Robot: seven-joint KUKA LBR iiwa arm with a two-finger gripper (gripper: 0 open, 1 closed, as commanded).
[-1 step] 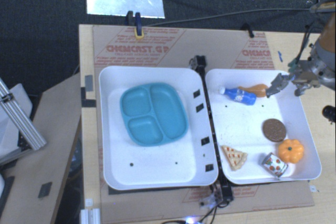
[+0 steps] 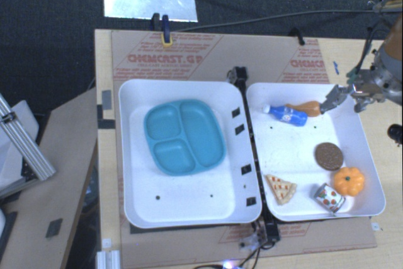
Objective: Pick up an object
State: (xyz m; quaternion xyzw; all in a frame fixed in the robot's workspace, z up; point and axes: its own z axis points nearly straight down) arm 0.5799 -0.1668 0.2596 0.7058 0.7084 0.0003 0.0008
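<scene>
A robotics lab or test cell: a plywood bench covered with Chemcast-printed protective sheet carries two white bins clamped together, with cables trailing over black carpet, an aluminium extrusion frame at left, and toy props instead of real food.

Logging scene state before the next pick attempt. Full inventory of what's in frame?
bins: 2, white, side by side on the bench
divided plate: 1, teal-blue, in the left bin
bottle: 1, blue with white cap, right bin, far end
orange piece: 1, orange-brown, touching the bottle's right end, by the gripper
cookie: 1, brown, round, right bin, right side
pumpkin: 1, orange, right bin, near-right corner
pizza slice: 1, tan with red, right bin, near edge
small cup: 1, white with red spots, tipped over, left of the pumpkin
clamp: 1, blue and yellow, bench's far edge
gripper: 1, grey, over the right bin's far-right part
</scene>
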